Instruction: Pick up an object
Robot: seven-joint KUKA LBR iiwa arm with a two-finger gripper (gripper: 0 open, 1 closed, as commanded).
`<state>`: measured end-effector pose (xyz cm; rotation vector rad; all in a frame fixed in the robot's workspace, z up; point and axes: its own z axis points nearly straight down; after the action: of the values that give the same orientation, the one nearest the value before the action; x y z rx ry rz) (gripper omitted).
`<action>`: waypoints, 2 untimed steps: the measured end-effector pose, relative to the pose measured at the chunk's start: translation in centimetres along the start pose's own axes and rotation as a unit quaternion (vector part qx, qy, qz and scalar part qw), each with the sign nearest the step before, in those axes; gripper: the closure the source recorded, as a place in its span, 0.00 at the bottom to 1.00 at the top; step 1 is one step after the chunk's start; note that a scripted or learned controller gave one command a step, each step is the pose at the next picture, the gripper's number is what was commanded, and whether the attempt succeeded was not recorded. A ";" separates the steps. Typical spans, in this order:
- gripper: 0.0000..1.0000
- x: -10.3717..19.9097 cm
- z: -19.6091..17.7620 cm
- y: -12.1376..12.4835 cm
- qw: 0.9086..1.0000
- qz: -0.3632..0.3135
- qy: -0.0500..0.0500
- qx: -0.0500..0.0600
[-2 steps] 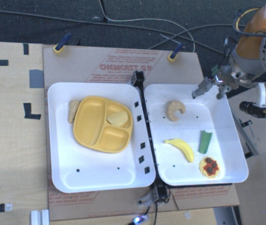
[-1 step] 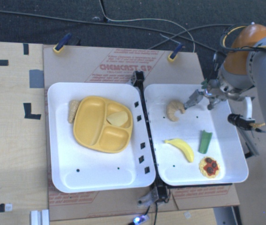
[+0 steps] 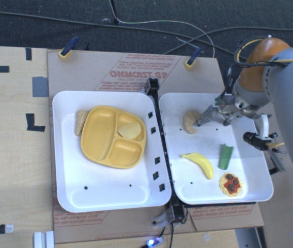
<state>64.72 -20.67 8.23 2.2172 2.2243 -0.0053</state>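
1. Two white bins sit side by side; the right bin (image 3: 249, 187) holds a tan bread piece (image 3: 190, 122), banana (image 3: 200, 164), green pepper (image 3: 225, 156) and small pizza (image 3: 231, 184)
2. The gripper (image 3: 204, 119) hangs just beside the bread piece; its spread cannot be told
3. The left bin (image 3: 63, 154) holds a yellow tray (image 3: 113, 137); a cracker (image 3: 80, 123) lies against it

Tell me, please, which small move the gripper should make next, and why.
Probably a short move toward the tan, bread-like piece and a little lower. The gripper is in the right bin, its tip beside that piece, and I see nothing between its fingers. The banana lies farther away.
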 end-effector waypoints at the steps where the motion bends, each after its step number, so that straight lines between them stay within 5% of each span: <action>1: 1.00 0.0 -1.3 0.2 1.000 -0.001 -0.001 -0.002; 2: 1.00 -0.9 -7.0 0.2 1.000 0.001 0.001 -0.002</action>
<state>64.94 -21.50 15.23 2.2175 2.2215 0.0023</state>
